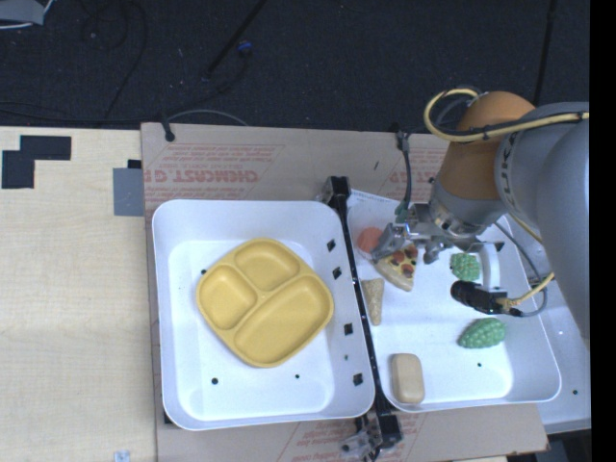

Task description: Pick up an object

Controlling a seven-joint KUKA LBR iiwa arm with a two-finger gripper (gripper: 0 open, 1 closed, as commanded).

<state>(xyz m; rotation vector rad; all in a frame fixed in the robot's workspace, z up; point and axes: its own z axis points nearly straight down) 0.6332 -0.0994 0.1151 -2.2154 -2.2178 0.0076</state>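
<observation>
One fixed camera looks down from above at a slant, far enough back to take in both white bins, the left bin and the right bin (dark floor beyond), with the arm entering from the right.

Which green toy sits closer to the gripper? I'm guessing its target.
The upper green toy, just right of the gripper; the other green toy lies lower.
</observation>
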